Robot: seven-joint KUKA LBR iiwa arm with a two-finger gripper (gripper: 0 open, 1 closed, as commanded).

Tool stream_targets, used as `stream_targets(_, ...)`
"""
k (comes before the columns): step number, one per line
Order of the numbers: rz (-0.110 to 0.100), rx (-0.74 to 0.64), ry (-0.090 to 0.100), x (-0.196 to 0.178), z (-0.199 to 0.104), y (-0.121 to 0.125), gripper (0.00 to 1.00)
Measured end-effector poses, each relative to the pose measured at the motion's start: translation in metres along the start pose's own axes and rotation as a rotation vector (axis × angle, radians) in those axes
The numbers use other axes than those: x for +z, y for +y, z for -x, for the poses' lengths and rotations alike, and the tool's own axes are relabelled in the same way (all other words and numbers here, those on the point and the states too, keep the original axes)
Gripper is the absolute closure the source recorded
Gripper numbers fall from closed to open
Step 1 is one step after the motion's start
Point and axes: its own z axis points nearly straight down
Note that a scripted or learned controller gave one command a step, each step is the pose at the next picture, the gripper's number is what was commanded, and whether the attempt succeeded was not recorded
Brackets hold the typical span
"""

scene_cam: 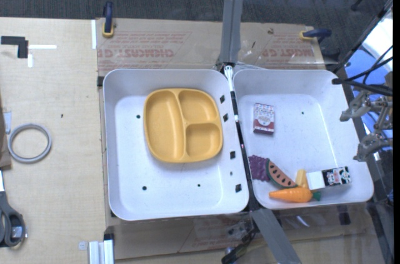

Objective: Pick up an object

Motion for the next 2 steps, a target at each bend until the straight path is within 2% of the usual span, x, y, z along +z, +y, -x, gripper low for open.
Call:
stream_targets(1, 0.0, 0.0, 0.0, 0.0, 0.0, 0.0, 0.0)
stream_targets(2, 0.0, 0.317, 0.003, 0.087, 0.023, 0.035, 0.0)
